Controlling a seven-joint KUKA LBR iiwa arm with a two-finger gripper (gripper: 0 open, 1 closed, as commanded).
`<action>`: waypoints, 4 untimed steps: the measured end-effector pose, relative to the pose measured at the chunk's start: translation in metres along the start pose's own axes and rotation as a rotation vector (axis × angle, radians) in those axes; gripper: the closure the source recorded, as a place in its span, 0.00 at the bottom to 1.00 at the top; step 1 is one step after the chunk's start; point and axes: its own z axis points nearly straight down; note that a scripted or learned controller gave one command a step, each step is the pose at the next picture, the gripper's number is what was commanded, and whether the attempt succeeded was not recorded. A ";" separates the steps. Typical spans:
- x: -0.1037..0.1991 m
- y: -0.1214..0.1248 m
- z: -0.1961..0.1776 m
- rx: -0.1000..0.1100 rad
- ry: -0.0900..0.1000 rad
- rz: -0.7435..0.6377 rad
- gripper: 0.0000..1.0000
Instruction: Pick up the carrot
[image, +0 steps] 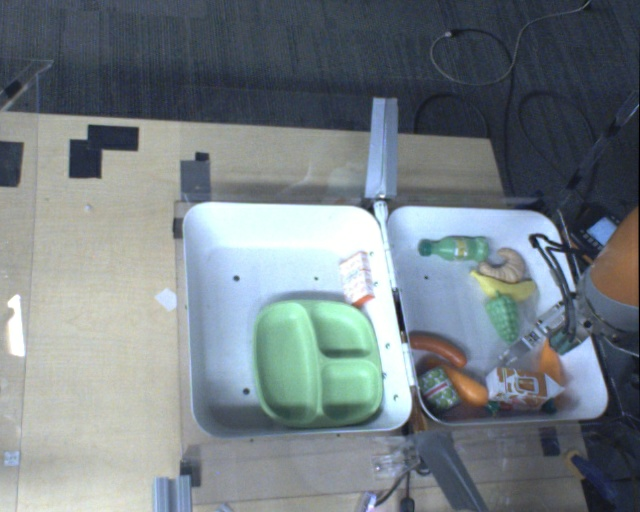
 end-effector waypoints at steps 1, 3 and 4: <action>-0.001 0.003 -0.011 -0.005 -0.005 0.001 1.00; 0.000 -0.003 0.024 0.012 0.008 -0.024 0.00; 0.000 0.000 0.012 0.006 0.003 -0.024 1.00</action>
